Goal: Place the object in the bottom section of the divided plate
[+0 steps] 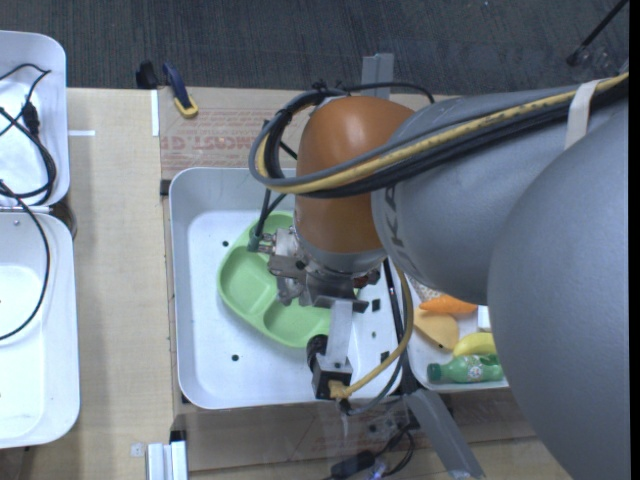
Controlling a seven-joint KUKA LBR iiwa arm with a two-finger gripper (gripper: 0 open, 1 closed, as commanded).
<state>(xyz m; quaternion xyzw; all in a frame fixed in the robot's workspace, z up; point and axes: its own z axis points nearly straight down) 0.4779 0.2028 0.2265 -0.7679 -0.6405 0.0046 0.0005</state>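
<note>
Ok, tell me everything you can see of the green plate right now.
The green divided plate looks like smooth, pale-green plastic, with a raised rim and a ridge splitting its sections. It lies flat, right way up, on the floor of the white bin. The arm hangs over it and hides much of it; contents there cannot be judged.

The green divided plastic plate lies in the middle of the shallow white bin at frame centre, its right part under the grey arm. In the second white bin, lower right, an orange piece lies above a yellow piece, and a green plastic bottle lies below both. A blue-handled clamp sits at the upper left of the wooden table.
</note>
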